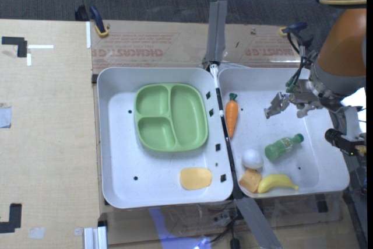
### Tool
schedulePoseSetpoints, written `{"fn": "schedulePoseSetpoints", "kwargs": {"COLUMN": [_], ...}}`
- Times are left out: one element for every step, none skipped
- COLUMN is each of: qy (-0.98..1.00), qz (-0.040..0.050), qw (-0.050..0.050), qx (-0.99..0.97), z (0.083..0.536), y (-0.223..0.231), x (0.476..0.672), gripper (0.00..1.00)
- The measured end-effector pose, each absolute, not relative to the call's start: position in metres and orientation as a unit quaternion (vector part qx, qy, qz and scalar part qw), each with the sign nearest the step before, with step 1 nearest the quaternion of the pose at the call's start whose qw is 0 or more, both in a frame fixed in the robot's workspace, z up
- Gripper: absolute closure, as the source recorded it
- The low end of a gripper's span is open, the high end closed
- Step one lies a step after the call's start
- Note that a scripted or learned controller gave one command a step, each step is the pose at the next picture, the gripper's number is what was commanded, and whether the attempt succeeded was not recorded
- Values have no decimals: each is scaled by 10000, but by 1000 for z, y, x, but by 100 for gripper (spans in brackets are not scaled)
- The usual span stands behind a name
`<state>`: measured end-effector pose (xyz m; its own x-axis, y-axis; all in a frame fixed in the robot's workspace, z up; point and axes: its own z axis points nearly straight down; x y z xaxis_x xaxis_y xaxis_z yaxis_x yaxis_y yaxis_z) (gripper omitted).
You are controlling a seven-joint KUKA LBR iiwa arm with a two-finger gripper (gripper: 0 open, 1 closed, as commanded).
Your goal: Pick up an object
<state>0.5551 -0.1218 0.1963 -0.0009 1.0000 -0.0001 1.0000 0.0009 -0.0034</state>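
- My gripper [278, 107] hangs over the right bin [332, 181], and I read its fingers [272, 111] as spread, with nothing between them.
- Nearest below the fingers I see the bottle [283, 147], green, lying tilted on the bin floor, apart from the tips.
- To the fingers' left lies the carrot [231, 116], lengthwise along the divider [217, 38], leafy end away from me.
- Further below the fingers I find the white ball [252, 158], just beside the bottle's base.
- Beyond that, the banana [277, 183] and an orange-brown block [250, 181] touch at the bin's near edge.
- Well left of the fingers, in the left bin [111, 143], I see a green tray [171, 116] with three compartments.
- Farthest, down-left of the fingers, a yellow piece [195, 178] lies flat near the tray.
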Motion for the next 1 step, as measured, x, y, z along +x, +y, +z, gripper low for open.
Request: {"fn": "schedulePoseSetpoints", "kwargs": {"qy": [-7469], "qz": [2], "qw": [1], "qx": [-6650], "z": [92], "y": [-144], "x": [555], "gripper": [0]}}
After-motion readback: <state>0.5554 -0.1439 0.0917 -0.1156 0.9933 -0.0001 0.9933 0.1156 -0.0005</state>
